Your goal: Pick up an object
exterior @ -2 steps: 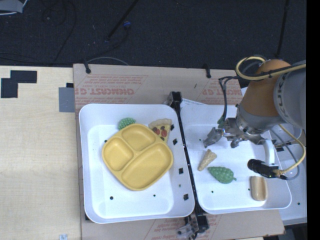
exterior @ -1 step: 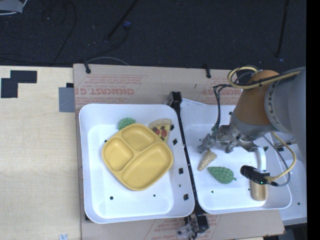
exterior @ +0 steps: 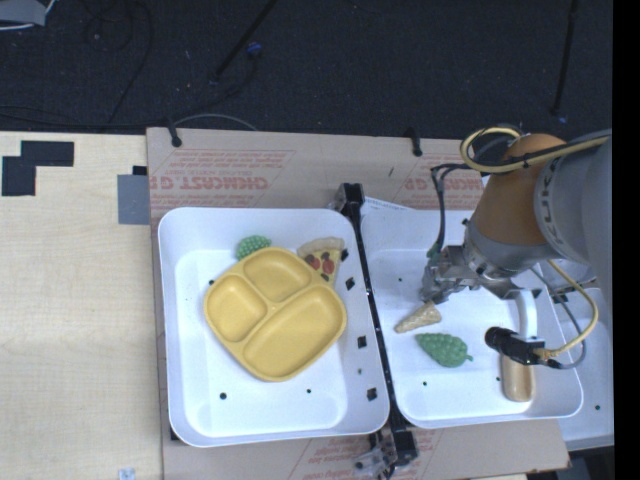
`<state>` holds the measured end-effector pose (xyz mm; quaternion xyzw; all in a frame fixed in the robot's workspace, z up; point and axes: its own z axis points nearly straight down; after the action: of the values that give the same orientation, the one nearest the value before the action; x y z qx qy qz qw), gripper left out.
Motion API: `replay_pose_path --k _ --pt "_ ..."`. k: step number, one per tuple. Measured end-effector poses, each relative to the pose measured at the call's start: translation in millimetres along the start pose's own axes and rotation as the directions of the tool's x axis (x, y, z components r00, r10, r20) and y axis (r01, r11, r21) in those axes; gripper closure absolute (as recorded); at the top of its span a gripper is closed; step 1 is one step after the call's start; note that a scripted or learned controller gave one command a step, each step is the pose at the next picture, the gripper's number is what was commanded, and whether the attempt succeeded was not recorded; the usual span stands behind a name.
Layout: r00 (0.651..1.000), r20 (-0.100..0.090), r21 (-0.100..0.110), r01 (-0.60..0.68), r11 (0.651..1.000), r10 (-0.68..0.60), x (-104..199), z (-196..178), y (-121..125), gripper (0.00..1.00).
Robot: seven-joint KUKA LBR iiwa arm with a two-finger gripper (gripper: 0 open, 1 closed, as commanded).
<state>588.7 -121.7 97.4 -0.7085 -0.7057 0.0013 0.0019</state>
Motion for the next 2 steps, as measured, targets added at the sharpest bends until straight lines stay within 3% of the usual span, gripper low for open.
replay_pose_path --k 2 --pt "1.000 0.001 -0.008 0.005 1.000 -0.005 -3.5 -106.9 -9.6 1.00"
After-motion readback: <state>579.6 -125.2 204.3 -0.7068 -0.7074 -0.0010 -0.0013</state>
